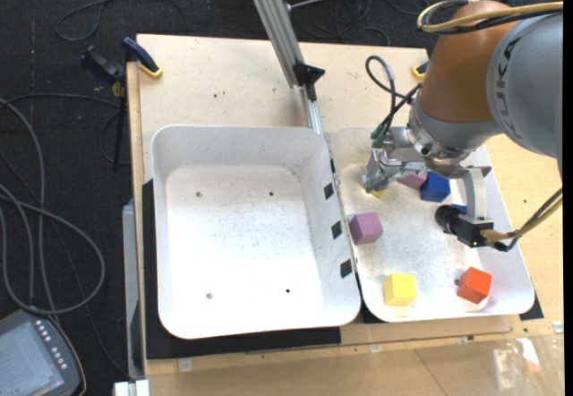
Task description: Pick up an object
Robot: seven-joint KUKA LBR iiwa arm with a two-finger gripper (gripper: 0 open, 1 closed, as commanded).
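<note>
Step in hand: the arm (488, 72) is low over the right bin (515, 291), its claw (380, 177) near the bin's upper left part; I judge it is lining up or closing on a block there.
Claw state: I cannot tell; the wrist and its fittings hide the tips from above.
Task's thing: any block will do. Nearest the claw are a blue block (435, 186) and a pink block (414, 177), touching or nearly so and partly tucked under the wrist.
Other candidates: a purple block (365, 228) near the bin's left wall, a yellow block (399, 288) near the front rim, an orange block (474, 285) at the front right.
Doing it well: go for one block alone. The blue and pink pair sit crowded, so a descent there may nudge both or catch an edge. The purple, yellow and orange ones each stand well apart from neighbours, with room on both sides. Centre over the block, square to its faces, go down fully before squeezing, then lift straight.
Risk: a grab near the bin wall could strike the rim.
Count, blocks: five, one of each colour.
Count, bins: two; the left bin (179, 206) holds no blocks.
Count, bench: one bench (233, 81), with a slanted metal rail (273, 13) crossing above it.
</note>
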